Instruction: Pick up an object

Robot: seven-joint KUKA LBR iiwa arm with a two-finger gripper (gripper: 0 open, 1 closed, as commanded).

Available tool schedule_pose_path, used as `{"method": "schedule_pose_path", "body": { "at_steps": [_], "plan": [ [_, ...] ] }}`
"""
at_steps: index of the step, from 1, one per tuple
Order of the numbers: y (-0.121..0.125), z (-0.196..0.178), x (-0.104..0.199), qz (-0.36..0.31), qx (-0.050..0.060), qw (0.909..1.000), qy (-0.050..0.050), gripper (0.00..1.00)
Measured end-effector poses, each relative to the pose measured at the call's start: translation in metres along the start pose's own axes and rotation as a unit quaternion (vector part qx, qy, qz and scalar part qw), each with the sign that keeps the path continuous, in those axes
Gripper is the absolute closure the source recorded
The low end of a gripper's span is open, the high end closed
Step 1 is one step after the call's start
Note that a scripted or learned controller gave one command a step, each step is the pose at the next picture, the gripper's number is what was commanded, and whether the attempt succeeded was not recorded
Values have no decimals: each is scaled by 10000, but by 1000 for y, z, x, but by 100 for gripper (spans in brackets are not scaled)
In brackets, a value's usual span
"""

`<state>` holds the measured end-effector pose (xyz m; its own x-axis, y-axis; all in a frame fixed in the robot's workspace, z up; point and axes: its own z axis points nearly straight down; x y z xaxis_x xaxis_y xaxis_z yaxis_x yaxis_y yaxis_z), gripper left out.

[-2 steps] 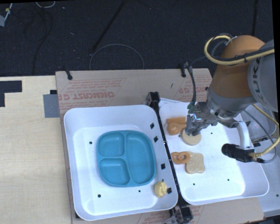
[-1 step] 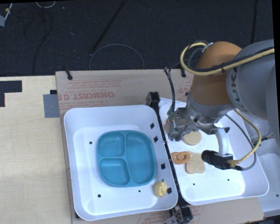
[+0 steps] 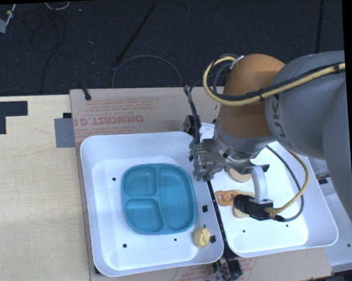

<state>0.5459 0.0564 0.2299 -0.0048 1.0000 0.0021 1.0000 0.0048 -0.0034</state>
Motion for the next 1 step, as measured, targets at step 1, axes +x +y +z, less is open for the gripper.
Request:
{"method": "schedule_pose_path", "body": {
  "at_steps": [1],
  "plan": [
    [-8, 13, 54, 4, 17, 10000, -5, 100]
  ]
}}
